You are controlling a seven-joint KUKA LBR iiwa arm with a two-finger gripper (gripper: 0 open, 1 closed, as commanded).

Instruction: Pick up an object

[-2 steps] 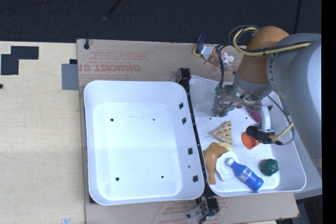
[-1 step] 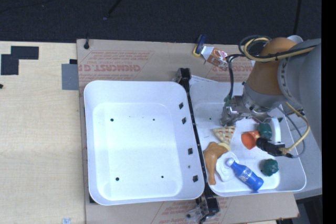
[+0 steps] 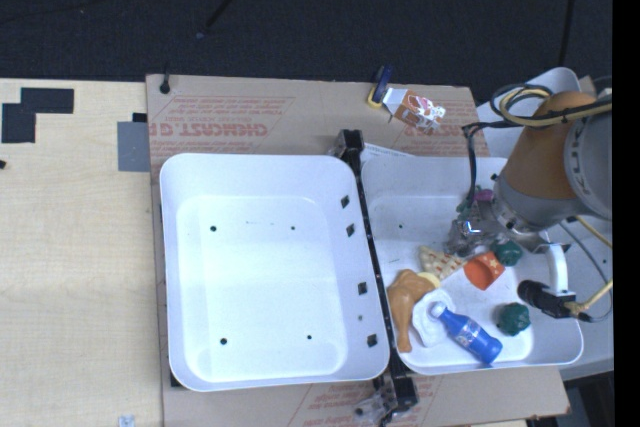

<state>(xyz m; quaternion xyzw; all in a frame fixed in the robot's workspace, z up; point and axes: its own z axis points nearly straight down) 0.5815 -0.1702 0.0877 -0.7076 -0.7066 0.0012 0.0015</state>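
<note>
Two shallow white bins sit side by side on the bench, and the gripper (image 3: 470,230) hangs low inside the right bin (image 3: 400,205), near that bin's middle, with the grey arm (image 3: 580,165) and its orange band (image 3: 545,155) rising up and to the right of it. Its tip is a small dark and metallic cluster, too blurred to read, so I cannot tell how it is set or whether anything sits in it.

All the loose objects lie on the near side of the gripper, toward the lower edge of the view. Just below it, perhaps touching it, rests a pale waffle-patterned piece (image 3: 440,261). Just below and to the right of the gripper is an orange block (image 3: 484,271), with a small dark green piece (image 3: 507,253) beside it. Further below and to the left lies a tan, curved item (image 3: 405,300), and next to that a blue bottle (image 3: 468,333) with a white cap lies on its side across a flat white piece (image 3: 432,323). A dark green lump (image 3: 514,318) sits well below and to the right of the gripper.

Well away to the gripper's left, past the dark divider (image 3: 362,245), is the left bin (image 3: 180,255).
</note>
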